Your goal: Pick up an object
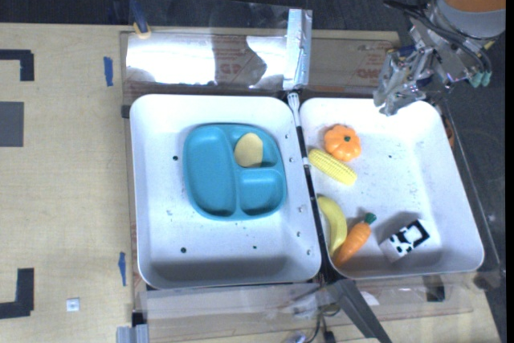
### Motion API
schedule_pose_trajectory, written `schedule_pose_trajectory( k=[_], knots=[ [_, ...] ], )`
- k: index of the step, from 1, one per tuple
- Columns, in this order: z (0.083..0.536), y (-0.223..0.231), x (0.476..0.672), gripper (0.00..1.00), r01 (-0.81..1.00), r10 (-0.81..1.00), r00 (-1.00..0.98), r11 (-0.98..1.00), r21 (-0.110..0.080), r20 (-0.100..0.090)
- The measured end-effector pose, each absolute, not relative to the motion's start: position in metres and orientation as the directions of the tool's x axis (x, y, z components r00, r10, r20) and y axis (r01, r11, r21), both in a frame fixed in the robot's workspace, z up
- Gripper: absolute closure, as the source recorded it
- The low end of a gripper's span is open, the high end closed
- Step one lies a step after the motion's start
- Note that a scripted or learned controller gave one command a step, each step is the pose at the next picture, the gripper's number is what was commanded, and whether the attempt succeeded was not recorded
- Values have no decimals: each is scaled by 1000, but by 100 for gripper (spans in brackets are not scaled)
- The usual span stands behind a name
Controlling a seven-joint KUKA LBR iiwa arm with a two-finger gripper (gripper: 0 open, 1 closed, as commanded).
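Hovering over the far edge of the right bin [450, 173], the gripper [393, 96], its closure impossible to tell, is placed far and right of the pumpkin [343, 142], which is found nearest it, left and nearer.

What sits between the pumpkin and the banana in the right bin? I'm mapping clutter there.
In the camera view, the corn cob lies between the pumpkin and the banana, angled along the bin's left side.
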State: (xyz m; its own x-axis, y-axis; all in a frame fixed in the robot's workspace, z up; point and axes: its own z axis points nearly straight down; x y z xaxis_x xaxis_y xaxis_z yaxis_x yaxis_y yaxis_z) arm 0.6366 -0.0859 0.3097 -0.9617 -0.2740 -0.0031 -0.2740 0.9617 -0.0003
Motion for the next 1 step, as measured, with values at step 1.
schedule_pose_trajectory(
  k=[1],
  knots=[
    [345, -125, 668, 100, -379, -379, -925, 925, -3, -9]
  ],
)
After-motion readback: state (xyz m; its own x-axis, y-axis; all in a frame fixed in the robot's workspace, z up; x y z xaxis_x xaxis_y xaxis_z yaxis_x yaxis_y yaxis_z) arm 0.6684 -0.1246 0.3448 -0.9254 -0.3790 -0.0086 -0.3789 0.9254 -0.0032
